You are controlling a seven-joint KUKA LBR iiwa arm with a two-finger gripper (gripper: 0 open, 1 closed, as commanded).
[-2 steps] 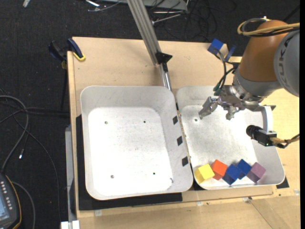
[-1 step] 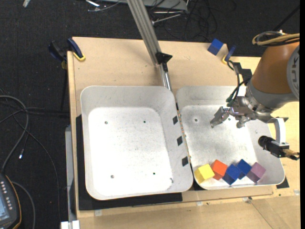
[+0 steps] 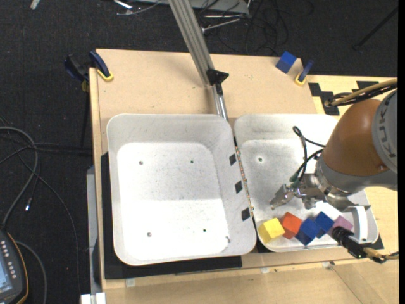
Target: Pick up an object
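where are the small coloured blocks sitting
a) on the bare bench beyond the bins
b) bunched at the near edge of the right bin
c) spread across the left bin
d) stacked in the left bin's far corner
b: the yellow block, orange block, blue block and purple block cluster along the near edge of the right bin, just below the gripper.

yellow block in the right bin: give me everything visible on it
The yellow block is a small cube, plain matte yellow, looking like wood or foam. It sits slightly skewed on the floor of the right bin, near its front left corner. An orange block is against its right side. The gripper is above it, not touching.
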